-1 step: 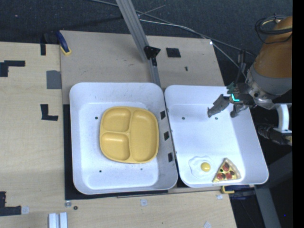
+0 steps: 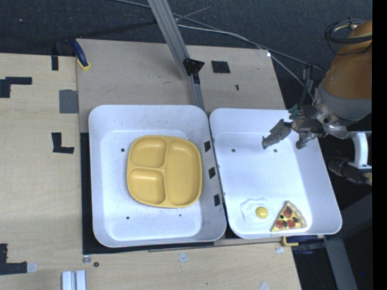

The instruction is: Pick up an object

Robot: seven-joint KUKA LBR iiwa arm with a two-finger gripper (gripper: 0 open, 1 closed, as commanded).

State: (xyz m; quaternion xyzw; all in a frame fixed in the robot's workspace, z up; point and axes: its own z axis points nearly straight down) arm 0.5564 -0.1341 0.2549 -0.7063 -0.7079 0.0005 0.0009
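In the right bin (image 2: 314,180), a toy fried egg (image 2: 256,211) lies at the front, and a toy pizza slice (image 2: 289,217) sits just to its right, touching or nearly touching it. A yellow divided plate (image 2: 164,171) rests in the middle of the left bin (image 2: 109,162). My gripper (image 2: 284,141) hangs over the back right part of the right bin, well behind the egg and the pizza slice. Its two dark fingers (image 2: 271,138) are spread apart, open, with nothing between them.
A slanted metal post (image 2: 175,41) runs from the top of the view down to the gap between the bins. Cables (image 2: 254,44) cross the bench behind the right bin. The arm's grey and orange body (image 2: 347,71) stands at the right edge.
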